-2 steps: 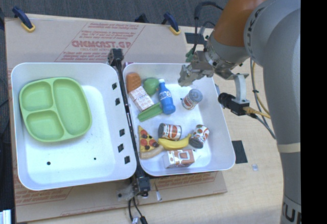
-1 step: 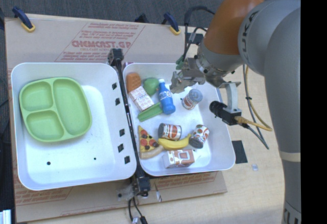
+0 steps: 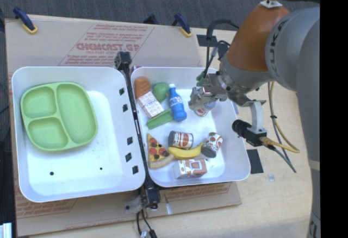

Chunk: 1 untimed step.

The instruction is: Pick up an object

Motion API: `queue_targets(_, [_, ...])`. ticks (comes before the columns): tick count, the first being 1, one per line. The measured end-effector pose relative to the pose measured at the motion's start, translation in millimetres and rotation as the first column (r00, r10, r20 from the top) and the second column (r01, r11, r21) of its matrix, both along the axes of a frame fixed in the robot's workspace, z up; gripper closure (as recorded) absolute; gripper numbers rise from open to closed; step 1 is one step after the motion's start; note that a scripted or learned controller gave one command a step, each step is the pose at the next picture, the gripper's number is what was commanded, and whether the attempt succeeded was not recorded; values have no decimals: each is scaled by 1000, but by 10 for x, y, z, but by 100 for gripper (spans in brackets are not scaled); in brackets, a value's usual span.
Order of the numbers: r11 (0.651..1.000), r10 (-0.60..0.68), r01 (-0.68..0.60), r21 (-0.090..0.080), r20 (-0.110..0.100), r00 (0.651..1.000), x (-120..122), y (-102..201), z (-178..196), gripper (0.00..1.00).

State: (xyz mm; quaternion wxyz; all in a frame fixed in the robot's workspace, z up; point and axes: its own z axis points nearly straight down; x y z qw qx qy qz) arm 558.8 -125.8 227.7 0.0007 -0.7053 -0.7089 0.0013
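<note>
Arm's down in the right bin (image 3: 236,161), fishing around

The tool (image 3: 202,100) sits at the bin's 2 o'clock over a small red-and-white thing (image 3: 203,109), just right of the blue bottle (image 3: 175,103). Honestly can't tell if it's gripping.

1. Gripper (image 3: 202,102) fingers blur together; open or shut, can't tell.
2. A red-and-white thing (image 3: 203,111) just under them sits half hidden.
3. Arm (image 3: 283,41) runs off the right edge.
</note>
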Motion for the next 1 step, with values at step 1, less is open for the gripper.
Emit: queue_targets(1, [1000,2,-2,0,1,1000,367,345,-167,100])
